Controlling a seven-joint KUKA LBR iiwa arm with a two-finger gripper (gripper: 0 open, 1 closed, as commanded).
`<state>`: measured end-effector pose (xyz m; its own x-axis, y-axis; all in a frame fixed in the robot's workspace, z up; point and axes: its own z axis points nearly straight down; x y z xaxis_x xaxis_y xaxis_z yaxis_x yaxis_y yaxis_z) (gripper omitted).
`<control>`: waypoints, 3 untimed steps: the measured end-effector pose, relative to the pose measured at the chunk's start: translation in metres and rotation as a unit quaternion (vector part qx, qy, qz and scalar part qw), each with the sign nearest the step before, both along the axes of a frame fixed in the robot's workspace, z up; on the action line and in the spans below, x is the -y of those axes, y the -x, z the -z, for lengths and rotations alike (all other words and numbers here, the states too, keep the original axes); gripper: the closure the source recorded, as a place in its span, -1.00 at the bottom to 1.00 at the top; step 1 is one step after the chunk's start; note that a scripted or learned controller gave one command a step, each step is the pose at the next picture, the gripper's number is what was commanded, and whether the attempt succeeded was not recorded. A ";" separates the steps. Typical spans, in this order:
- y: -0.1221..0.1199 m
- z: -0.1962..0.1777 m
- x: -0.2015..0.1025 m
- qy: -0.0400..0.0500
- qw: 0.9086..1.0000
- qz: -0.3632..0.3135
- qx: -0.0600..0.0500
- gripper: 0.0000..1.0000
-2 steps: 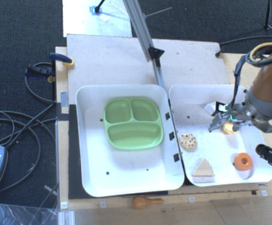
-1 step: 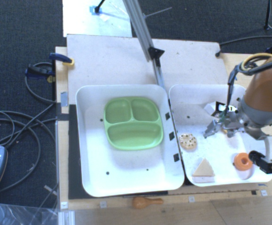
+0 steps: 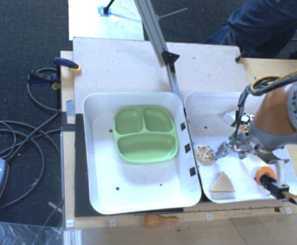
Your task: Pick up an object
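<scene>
In the right bin [image 3: 199,102] lie a round speckled cookie-like piece [image 3: 204,153], a tan wedge [image 3: 222,182], a small orange object [image 3: 264,174] and a small white scrap [image 3: 228,119]. My gripper [image 3: 228,149] hangs low over the middle of this bin, just right of the speckled piece and above the wedge. Nothing is visibly held in it. The arm's grey and orange wrist [image 3: 273,116] covers the bin's right side.
The left bin [image 3: 94,137] holds a green divided plate [image 3: 144,135]. A slanted metal pole [image 3: 156,29] crosses the back of the bench. Cables and a clamp [image 3: 61,68] lie off the left edge. A tan wooden piece [image 3: 161,219] rests in front of the bins.
</scene>
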<state>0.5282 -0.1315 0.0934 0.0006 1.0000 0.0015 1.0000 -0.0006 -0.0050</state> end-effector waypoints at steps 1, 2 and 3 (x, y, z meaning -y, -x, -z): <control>0.000 0.003 0.000 0.000 1.000 0.000 0.003 -1.00; -0.001 -0.008 0.000 0.000 1.000 0.000 0.004 1.00; 0.000 -0.054 -0.006 0.001 1.000 -0.003 0.005 1.00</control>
